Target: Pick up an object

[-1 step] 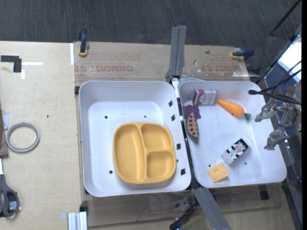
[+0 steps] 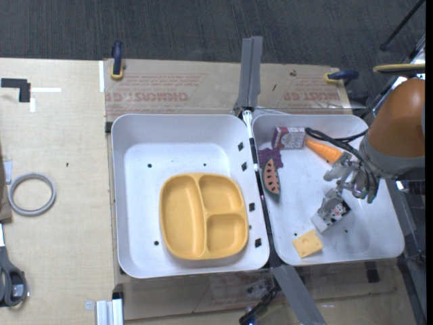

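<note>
My gripper hangs low over the floor of the right bin, reaching in from the right under the orange-banded wrist. Just below and left of it lies a yellow cheese wedge, apart from the gripper. An orange carrot lies at the back of this bin beside a small purple and white box. Near the bin's left wall sit a watermelon slice and a purple piece. I see nothing held by the gripper.
The left bin holds a yellow divided plate. A grey tape ring and scissors lie on the bench at the far left. A grey divider post stands between the bins at the back.
</note>
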Action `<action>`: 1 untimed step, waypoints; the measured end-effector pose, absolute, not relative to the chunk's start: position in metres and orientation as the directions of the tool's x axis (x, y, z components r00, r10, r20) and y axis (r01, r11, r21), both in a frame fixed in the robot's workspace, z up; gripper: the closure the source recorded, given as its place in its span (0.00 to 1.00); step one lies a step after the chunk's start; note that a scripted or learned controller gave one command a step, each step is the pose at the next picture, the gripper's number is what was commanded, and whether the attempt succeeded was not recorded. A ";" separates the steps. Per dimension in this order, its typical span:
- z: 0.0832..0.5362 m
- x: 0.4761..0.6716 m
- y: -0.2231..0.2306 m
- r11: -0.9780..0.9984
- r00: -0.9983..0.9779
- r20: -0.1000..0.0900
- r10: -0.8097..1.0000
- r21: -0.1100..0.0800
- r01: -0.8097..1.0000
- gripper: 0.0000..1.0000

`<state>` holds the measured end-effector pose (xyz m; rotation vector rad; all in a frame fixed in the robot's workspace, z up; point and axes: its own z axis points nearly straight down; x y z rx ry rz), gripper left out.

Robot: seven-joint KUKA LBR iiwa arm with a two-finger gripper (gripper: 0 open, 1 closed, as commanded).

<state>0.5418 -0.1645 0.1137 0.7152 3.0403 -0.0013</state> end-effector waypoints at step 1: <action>0.092 0.605 -0.144 0.629 -0.629 -0.002 0.778 0.000 0.778 0.00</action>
